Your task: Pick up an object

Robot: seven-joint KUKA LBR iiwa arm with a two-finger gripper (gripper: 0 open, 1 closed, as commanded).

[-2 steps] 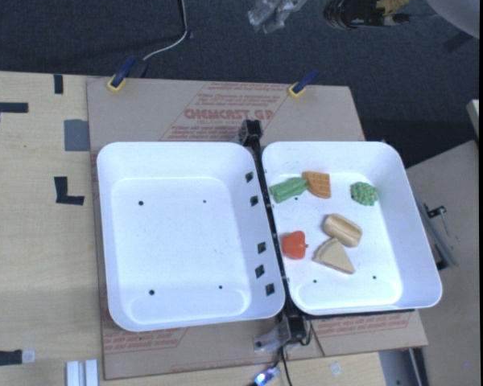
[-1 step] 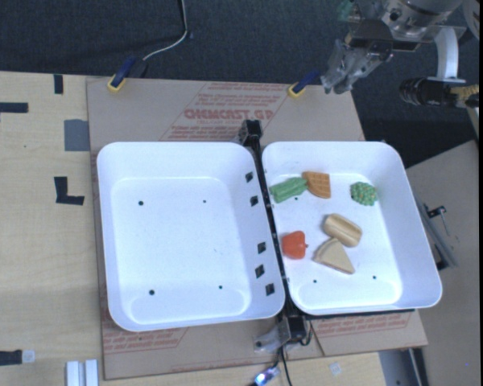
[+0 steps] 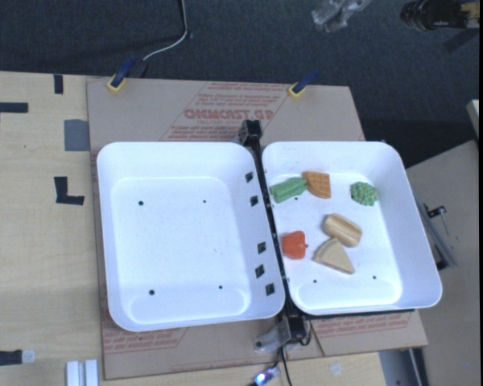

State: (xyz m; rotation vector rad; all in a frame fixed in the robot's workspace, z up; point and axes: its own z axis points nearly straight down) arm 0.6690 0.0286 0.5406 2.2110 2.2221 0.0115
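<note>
The gripper [image 3: 338,10] is seen blurred beyond the bins' far edge; whether it is released or clenched cannot be told. In the right bin [image 3: 414,240], six pieces are clustered mid-floor: green pepper [image 3: 289,189], orange wedge [image 3: 318,184], broccoli [image 3: 364,193], bread roll [image 3: 342,229], red piece [image 3: 294,244], tan wedge [image 3: 335,256]. The near edge is left open.

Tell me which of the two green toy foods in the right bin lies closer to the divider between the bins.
The long green pod-shaped piece, lying just beside the divider and touching the orange waffle-like piece. The round bumpy green piece sits alone toward the bin's far right side.
</note>
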